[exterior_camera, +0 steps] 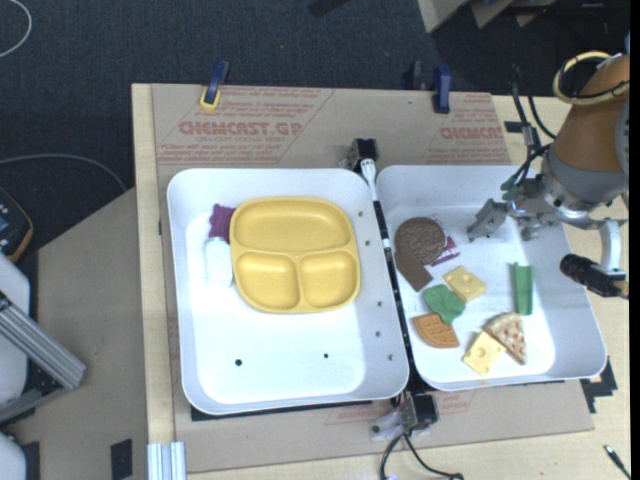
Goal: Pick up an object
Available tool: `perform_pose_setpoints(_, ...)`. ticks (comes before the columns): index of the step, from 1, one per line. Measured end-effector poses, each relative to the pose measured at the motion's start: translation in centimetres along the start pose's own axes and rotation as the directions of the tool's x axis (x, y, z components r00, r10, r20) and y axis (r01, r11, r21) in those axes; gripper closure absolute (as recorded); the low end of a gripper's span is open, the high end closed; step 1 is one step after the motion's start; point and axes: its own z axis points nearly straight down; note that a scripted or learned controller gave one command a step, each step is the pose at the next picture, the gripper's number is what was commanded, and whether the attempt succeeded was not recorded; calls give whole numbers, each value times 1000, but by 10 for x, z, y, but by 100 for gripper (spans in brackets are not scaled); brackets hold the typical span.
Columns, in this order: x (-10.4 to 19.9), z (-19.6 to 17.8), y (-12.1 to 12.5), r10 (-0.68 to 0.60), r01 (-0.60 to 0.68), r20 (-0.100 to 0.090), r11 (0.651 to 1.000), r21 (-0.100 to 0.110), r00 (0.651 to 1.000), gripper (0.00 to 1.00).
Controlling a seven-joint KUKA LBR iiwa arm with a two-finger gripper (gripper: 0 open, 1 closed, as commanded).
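Observation:
My gripper (pixel 507 222) hangs over the far part of the right bin (pixel 578 360), open, with nothing between its fingers. Below and left of it lie a brown round cookie (pixel 417 245), a yellow cheese block (pixel 464 285) and a green leafy piece (pixel 443 301). A green stick (pixel 521 288) lies just in front of the gripper. Nearer the front edge are an orange cracker (pixel 436 330), a pizza slice (pixel 510 336) and a yellow cheese wedge (pixel 483 353).
The left bin (pixel 280 373) holds a yellow divided plate (pixel 294 252), with a purple item (pixel 220 218) and a white bottle (pixel 217 261) at the plate's left. The bins' shared rim (pixel 385 268) runs between them.

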Motion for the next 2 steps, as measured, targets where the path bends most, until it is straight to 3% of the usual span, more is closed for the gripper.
perform_pose_setpoints(1, 1, 41, 0, 0, 0, 1, 1000, -2, 1000, 0)
perform_pose_setpoints(2, 0, 28, 1, 0, 0, 3, 1000, -8, 1000, 100)
